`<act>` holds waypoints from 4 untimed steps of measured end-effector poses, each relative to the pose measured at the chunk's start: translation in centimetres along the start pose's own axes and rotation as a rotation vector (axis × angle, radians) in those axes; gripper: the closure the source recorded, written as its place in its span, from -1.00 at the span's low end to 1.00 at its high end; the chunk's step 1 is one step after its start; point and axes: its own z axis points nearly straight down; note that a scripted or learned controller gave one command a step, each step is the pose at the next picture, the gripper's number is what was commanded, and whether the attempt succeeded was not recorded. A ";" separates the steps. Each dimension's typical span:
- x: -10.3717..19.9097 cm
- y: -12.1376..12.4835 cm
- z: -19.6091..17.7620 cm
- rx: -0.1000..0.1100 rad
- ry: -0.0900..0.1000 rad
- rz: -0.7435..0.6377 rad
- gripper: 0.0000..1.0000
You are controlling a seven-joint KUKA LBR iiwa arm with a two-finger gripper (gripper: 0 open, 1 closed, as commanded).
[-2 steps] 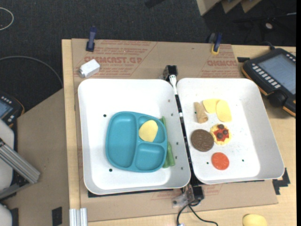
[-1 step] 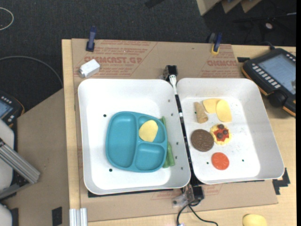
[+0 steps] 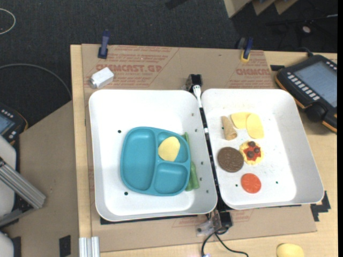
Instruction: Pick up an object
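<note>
Bins side by side, food pieces inside.
Blue tray (image 3: 139,162) holding yellow piece (image 3: 169,149) in left bin (image 3: 102,143); brown disc (image 3: 230,159), red disc (image 3: 251,183) mid right bin (image 3: 289,143); gripper state impossible to tell.

Two shallow white bins, the left bin (image 3: 102,143) and the right bin (image 3: 289,143), look like smooth plastic with a soft, slightly glossy sheen. In the left bin sits a teal divided tray (image 3: 142,162) of smooth matt plastic, and a pale yellow piece (image 3: 169,149) in its far right compartment looks smooth and plasticky. In the right bin, a brown disc (image 3: 230,159) has a rough, grainy face, while a red round piece (image 3: 251,183) looks smooth. The counter (image 3: 161,68) under the bins is covered in matt brown cardboard printed with faded red lettering. The floor (image 3: 107,9) at the far side looks like dark, rough carpet.
</note>
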 end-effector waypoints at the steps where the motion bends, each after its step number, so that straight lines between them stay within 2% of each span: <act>1: 0.3 0.0 12.9 0.030 0.013 0.002 1.00; 2: 7.9 6.2 3.9 0.005 0.007 -0.010 1.00; 3: 7.7 3.9 15.7 0.031 0.012 0.002 1.00; 4: 10.2 5.2 0.4 -0.002 0.004 -0.003 1.00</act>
